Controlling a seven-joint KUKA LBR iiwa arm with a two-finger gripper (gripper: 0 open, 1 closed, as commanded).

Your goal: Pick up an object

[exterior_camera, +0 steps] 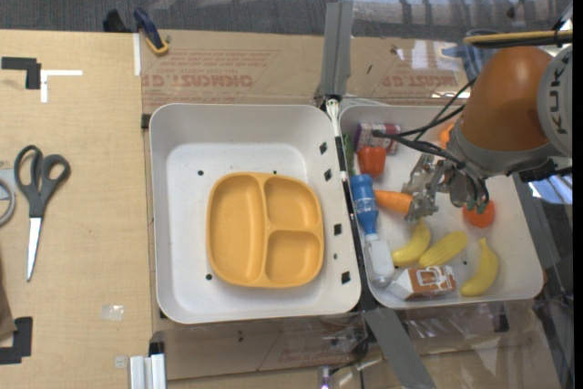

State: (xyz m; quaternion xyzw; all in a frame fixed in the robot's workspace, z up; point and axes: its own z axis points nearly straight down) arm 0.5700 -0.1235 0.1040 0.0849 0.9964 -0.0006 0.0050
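Observation:
The right bin (531, 280) holds several objects: an orange carrot (392, 199), a blue bottle (364, 201), an orange cup (372, 160), three yellow bananas (413, 245) (446, 248) (482, 270), a small red-orange fruit (479, 213), a brown and white carton (430, 281) and a white bottle (379, 258). My gripper (428, 194) hangs low in the middle of this bin, just right of the carrot and above the bananas. The arm's orange band (510, 105) hides the bin's far right part.
The left bin (173, 223) holds a yellow divided plate (267, 230). Scissors (36, 196) lie on the wooden bench at far left. Cables run from the wrist across the right bin's back. A grey bracket (335, 50) stands behind the bins' shared wall.

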